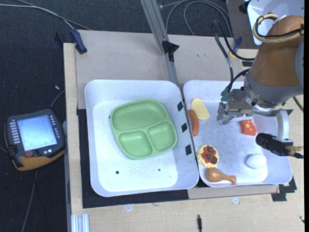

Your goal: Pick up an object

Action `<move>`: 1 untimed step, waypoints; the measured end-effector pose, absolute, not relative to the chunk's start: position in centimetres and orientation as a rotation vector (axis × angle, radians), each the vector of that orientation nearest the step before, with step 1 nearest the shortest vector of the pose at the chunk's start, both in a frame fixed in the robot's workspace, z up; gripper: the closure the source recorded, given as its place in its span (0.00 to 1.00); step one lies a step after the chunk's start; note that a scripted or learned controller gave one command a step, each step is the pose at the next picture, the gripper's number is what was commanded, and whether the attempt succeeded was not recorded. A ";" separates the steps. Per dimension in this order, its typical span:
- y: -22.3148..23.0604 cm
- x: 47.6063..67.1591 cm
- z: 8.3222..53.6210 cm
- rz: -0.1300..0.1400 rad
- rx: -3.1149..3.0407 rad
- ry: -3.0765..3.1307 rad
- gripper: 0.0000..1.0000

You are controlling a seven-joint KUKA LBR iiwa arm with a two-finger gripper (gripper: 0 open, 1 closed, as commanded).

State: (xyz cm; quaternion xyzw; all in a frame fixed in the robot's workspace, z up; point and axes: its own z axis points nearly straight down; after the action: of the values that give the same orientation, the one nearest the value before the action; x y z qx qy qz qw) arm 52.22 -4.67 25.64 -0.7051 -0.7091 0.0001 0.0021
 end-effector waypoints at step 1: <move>0.7 52.1 23.7 0.001 -2.210 -2.225 1.00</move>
State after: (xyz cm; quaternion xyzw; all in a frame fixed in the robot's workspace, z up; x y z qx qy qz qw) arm 52.11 0.68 23.66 -0.7048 -0.7094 0.0004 0.0029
